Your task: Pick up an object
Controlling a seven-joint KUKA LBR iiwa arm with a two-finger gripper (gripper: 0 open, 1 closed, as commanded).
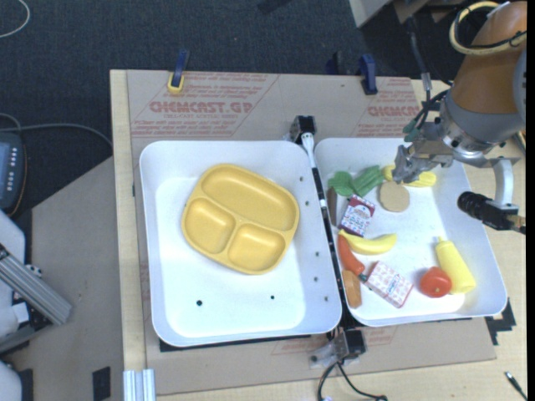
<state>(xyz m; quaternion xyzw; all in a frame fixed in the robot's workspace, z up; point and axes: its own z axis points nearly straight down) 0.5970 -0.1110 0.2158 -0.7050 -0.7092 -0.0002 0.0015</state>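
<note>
The gripper (410, 167) is down in the far part of the right bin (487, 267), and whether it is open or closed, I cannot tell from this angle. The arm's grey wrist and orange band (495, 36) are cut off by the right edge. Right by the gripper lies something small and yellow (425, 179), mostly hidden. Just beside it sits a flat tan round disc (394, 197), and to the left a green leafy piece (354, 180).

Moving out across that bin: a small red-and-white carton (356, 217), a smooth curved banana (370, 243), an orange carrot (350, 259) along the left wall with a sausage-like piece (352, 289) below it. A second little box (389, 284) lies near the front, then a shiny red tomato (435, 282) touching a yellow bottle (454, 265).

The left bin (165, 249) holds one thing, a yellow divided tray (241, 217) with three compartments, rounded and glossy. Both bins sit on a brown board (209, 103) on the counter, clamped at the far edge.
</note>
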